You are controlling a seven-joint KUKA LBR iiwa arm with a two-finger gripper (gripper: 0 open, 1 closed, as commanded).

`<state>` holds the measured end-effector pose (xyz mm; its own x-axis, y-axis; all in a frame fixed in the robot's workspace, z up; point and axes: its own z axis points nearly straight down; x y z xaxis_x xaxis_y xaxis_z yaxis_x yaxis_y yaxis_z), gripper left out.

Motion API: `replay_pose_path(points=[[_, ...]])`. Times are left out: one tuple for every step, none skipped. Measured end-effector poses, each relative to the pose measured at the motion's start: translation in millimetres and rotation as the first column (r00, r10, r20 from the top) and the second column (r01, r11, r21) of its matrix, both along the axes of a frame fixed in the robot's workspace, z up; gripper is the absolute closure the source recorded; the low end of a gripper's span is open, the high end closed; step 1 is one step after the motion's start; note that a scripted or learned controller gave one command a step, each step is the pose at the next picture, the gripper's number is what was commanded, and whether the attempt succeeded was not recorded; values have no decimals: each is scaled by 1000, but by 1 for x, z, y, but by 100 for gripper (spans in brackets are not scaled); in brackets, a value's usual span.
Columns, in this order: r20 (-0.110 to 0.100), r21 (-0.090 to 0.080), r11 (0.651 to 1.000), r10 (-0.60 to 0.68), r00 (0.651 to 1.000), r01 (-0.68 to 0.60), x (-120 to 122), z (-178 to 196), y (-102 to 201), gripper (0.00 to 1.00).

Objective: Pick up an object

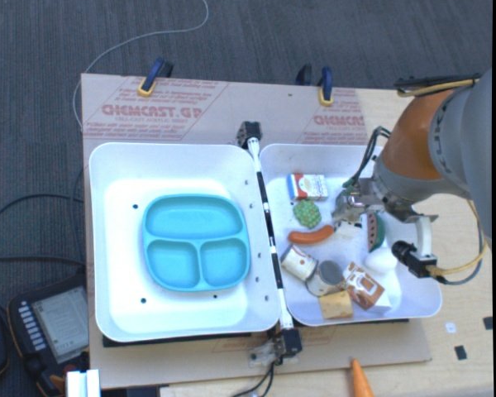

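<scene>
My gripper (350, 207) reaches into the right bin (413, 308) from the right, low over its middle. Just left of it lie a green bumpy ball (307, 213) and a sausage (312, 236). A red and white box (307, 186) sits behind them. A watermelon slice (374, 230) lies right beside the gripper, partly under the wrist. Nearer the front are a small can (298, 263), a grey tin (324, 278), a brown carton (364, 286) and a tan wedge (336, 305).
The left bin (116, 304) holds a blue three-part tray (196, 241). A black divider bar (264, 213) runs between the bins. Blue and yellow clamps (324, 85) grip the cardboard base at the back. A cable (459, 271) loops off the wrist at right.
</scene>
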<state>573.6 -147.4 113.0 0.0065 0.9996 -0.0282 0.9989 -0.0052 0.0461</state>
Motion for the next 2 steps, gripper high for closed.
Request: replay_pose_path(points=[[-9,23,1000,12,1000,-12,1,-3,13,0],[5,1,1000,8,1000,-8,2,10,5,100]])
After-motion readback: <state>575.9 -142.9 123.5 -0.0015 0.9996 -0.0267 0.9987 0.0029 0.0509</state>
